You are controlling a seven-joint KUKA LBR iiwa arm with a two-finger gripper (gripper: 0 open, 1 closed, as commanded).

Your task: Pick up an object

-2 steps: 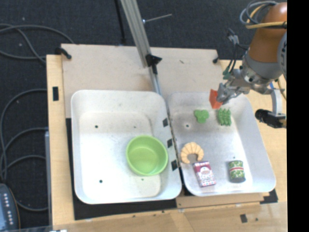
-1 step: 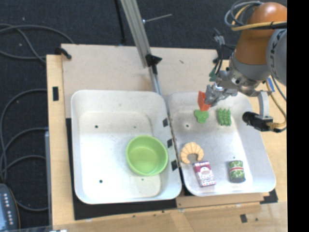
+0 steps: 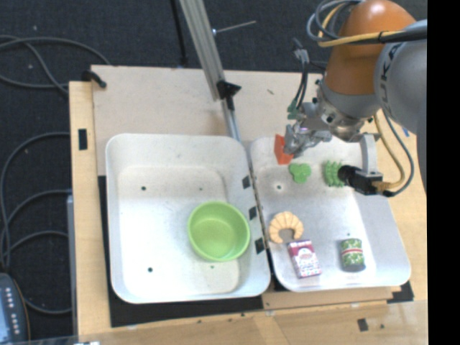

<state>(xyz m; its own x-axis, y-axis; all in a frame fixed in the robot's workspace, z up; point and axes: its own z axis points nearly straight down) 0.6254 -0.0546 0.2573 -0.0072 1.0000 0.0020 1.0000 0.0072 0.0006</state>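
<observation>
My gripper (image 3: 295, 145) hangs over the far left corner of the right bin (image 3: 381, 214). Directly against its left side is a small orange-red block (image 3: 281, 150), near the bin's back wall. Whether the block sits between the jaws or just beside them is hidden by the wrist. Just in front of the gripper lies a small green lump (image 3: 300, 172), with a green bumpy piece (image 3: 333, 172) to its right. Nearer the front of the bin are a croissant (image 3: 286, 226), a pink-red carton (image 3: 305, 258) and a green can (image 3: 351, 254).
The left bin (image 3: 144, 192) holds a lime-green bowl (image 3: 218, 231) near its right front. A slanted metal rail (image 3: 208, 56) rises from between the bins at the back. A black fitting with cable (image 3: 363, 180) hangs off the arm over the right bin.
</observation>
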